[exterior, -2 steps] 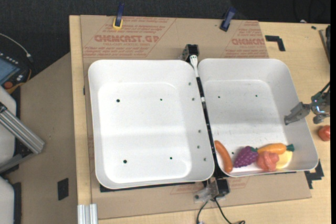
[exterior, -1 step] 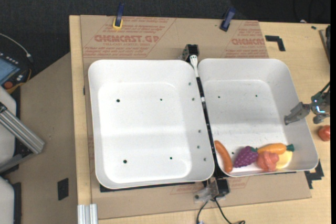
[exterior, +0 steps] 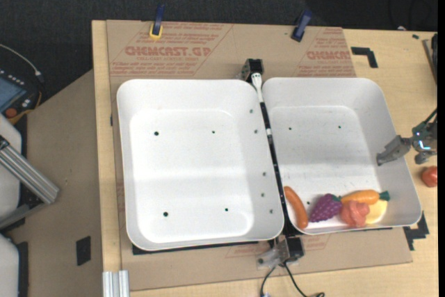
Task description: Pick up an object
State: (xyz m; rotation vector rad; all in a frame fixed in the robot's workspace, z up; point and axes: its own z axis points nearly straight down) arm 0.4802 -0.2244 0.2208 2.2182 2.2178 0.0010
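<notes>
The gripper [exterior: 398, 149] hangs at the right rim of the right bin [exterior: 327, 97]; whether it is open or closed cannot be told. Below and to its left, toy food huddles in the bin's near corner: a carrot [exterior: 363, 197], a bunch of grapes [exterior: 325, 207], a sausage [exterior: 295, 207]. All look light, rigid and slick plastic; the sausage, slightly apart, seems best taken across its narrow middle. Further left, the left bin [exterior: 191, 156] rests on a cardboard sheet [exterior: 208, 45].

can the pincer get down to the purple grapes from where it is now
Probably yes. The pincer sits at the right bin's right rim, with bare bin floor between it and the purple grapes. The hot dog and pink toy crowd the grapes' sides.
</notes>
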